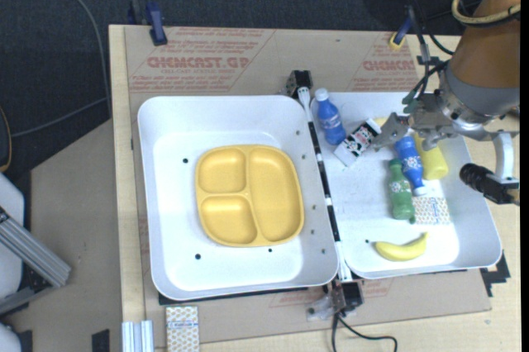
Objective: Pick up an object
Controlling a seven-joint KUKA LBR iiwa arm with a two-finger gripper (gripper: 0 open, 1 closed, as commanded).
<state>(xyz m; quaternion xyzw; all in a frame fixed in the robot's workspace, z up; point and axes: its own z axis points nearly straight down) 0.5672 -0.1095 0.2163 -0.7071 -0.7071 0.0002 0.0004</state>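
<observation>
Over the right bin (471, 247), gripper (411, 130) above a blue bottle (409, 161).

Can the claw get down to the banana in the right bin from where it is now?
Probably yes. The banana lies alone near the right bin's front edge, apart from the green bottle, with open space above it.

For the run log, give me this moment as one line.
gripper: over right bin | nearest: blue bottle | grasp: cannot tell | yellow plate: left bin
</observation>
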